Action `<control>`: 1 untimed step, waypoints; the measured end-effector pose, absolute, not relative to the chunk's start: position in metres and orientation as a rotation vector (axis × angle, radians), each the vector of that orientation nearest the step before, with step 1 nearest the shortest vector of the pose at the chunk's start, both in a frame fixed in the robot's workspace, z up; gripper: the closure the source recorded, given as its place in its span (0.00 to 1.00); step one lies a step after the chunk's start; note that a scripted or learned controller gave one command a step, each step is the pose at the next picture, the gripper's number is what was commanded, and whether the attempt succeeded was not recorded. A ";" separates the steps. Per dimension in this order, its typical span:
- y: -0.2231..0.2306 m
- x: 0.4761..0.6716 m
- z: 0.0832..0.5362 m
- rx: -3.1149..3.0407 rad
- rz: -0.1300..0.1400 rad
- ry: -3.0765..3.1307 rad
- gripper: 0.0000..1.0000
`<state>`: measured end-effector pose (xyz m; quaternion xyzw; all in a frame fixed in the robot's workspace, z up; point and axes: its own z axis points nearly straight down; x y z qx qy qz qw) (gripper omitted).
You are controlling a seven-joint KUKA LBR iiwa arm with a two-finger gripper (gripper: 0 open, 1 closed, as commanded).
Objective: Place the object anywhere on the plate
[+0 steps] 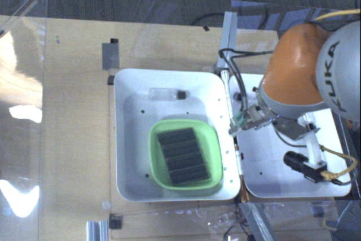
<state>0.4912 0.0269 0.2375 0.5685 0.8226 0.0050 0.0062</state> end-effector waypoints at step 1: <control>0.027 0.491 0.237 1.779 0.016 2.574 0.00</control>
